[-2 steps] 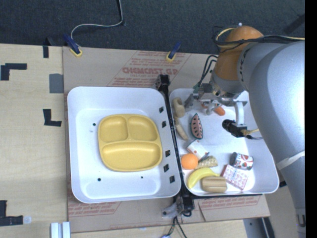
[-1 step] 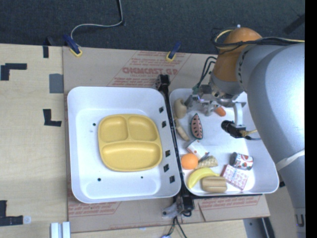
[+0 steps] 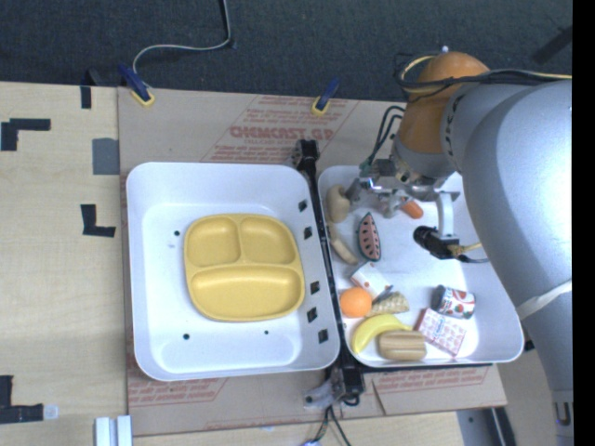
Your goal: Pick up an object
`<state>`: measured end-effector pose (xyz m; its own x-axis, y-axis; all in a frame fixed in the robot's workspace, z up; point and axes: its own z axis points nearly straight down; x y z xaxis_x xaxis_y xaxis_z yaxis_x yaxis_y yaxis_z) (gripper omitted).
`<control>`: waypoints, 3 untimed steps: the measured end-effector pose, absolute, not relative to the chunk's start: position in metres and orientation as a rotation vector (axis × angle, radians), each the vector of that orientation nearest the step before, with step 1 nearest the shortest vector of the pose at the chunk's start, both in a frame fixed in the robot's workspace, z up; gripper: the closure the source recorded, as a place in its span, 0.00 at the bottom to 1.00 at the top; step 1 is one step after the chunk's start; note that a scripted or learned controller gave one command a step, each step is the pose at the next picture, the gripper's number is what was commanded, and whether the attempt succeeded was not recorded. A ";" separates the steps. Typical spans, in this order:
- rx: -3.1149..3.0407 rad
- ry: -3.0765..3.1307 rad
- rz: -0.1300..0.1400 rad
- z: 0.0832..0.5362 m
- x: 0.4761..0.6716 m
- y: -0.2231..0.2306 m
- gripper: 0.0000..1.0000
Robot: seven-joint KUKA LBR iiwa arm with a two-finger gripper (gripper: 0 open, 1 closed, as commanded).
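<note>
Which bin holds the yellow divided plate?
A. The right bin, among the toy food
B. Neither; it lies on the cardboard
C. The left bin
C: the plate lies alone in the left bin, while the banana and orange sit in the right bin.

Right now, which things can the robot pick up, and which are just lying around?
For the job: watermelon slice, orange, banana, hot dog, small can, gripper above the right bin.

Just there: yellow divided plate, left bin, blue clips.
</note>
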<state>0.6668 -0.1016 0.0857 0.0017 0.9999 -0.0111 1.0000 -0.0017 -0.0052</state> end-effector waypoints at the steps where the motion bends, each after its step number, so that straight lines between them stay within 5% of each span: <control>1: 2.221 2.223 -0.011 0.085 0.667 -0.105 0.00; 3: 2.220 2.218 -0.017 0.086 0.667 -0.102 0.00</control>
<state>0.6669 -0.1022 0.0856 0.0011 0.9999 -0.0101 1.0000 -0.0012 -0.0053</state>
